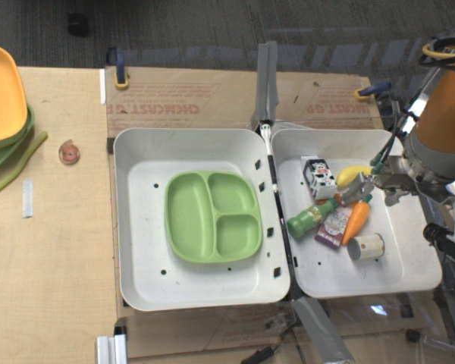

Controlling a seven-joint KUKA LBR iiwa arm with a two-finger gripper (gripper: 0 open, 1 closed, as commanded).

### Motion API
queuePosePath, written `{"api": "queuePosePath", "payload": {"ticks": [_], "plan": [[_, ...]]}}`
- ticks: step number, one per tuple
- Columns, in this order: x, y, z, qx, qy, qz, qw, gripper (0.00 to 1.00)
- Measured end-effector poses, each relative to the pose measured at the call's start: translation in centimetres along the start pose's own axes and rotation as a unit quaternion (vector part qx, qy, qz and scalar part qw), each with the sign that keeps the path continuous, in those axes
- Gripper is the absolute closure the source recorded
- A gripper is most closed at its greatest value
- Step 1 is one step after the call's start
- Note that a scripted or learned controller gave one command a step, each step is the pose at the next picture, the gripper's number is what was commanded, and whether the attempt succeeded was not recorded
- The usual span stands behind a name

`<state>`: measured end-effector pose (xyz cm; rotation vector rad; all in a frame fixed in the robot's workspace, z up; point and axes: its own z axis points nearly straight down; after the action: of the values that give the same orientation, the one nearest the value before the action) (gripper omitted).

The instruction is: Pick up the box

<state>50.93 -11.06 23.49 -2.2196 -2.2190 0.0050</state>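
My gripper (362, 190) hangs low over the right bin (409, 275), just above the carrot (356, 220) and beside the lemon (349, 176). The box (318, 174) lies near the bin's back wall, left of the lemon. A green bottle (309, 218), a purple packet (334, 227) and a small can (366, 246) crowd close. In the left bin (136, 279) rests a green divided plate (213, 217).

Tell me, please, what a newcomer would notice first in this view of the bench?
Probably the light green divided plastic plate, lying alone in the left white bin. Next, the cluster in the right white bin: a green bottle, an orange carrot, a yellow banana, a small black-and-white box, a purple packet and a white cup on its side. The grey arm with its orange band reaches in at the right.
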Motion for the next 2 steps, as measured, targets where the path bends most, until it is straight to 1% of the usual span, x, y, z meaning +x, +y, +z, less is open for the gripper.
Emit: {"api": "queuePosePath", "payload": {"ticks": [1, 2], "plan": [[1.4, 1.4, 12.6, 0.001, 0.001, 0.021, 0.9998, 0.0], [1.3, 2.4, 13.7, -0.006, -0.002, -0.087, 0.9962, 0.0]]}}
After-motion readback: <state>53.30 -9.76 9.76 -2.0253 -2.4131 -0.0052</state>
